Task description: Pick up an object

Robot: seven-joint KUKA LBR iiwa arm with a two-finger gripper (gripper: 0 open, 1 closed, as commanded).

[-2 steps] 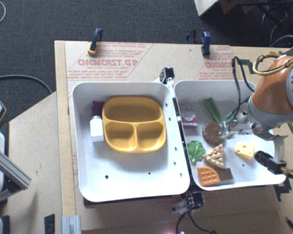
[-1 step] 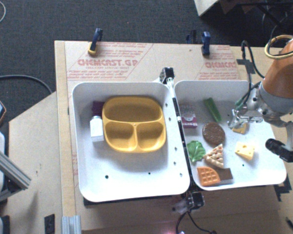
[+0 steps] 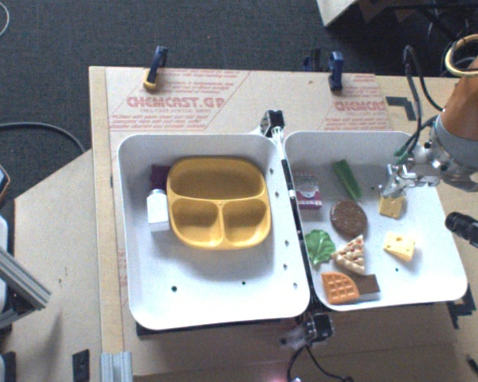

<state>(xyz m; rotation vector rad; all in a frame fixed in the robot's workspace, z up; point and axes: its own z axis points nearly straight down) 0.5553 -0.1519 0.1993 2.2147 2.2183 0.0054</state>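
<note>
My gripper hangs over the right bin, near its far right side. Right below the fingertips lies a small tan cheese cube; I cannot tell if it is touched. In the same bin lie a yellow holed cheese wedge, a brown round patty, a green stick, a green lettuce leaf, a pizza slice, an orange waffle on a brown bar, and a small red-and-white pack.
The left bin holds a yellow three-part plate, a white small bottle and a dark purple thing behind it. Clamps stand at the board's far edge. A black part juts in at the right bin's right rim.
</note>
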